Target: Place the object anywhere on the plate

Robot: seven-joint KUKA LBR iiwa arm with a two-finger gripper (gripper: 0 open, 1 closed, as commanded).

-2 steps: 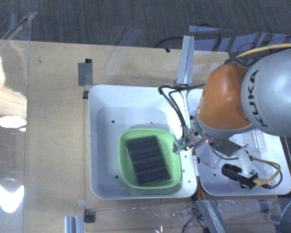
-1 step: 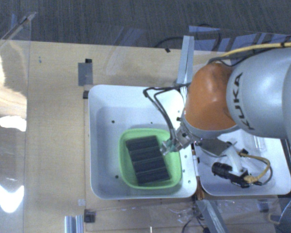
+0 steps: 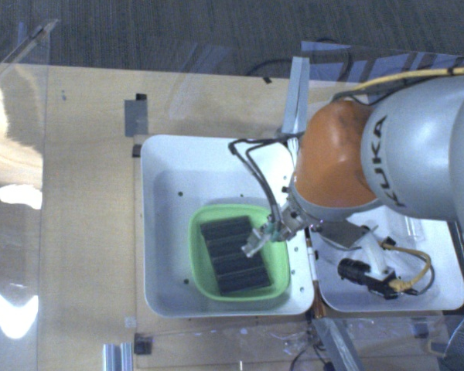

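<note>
Already we see the dark ridged object lying on the green plate; the gripper hovers at its three o'clock edge, grip state unclear, so retreat seems next.

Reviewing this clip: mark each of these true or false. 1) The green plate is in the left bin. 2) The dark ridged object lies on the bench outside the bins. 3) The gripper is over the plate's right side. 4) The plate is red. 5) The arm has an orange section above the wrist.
1) True: the green plate sits in the left bin.
2) False: the dark ridged object lies on the plate, inside the left bin.
3) True: the gripper is over the plate's right side, at the object's right edge.
4) False: the plate is green.
5) True: the orange band shows above the wrist.
</note>
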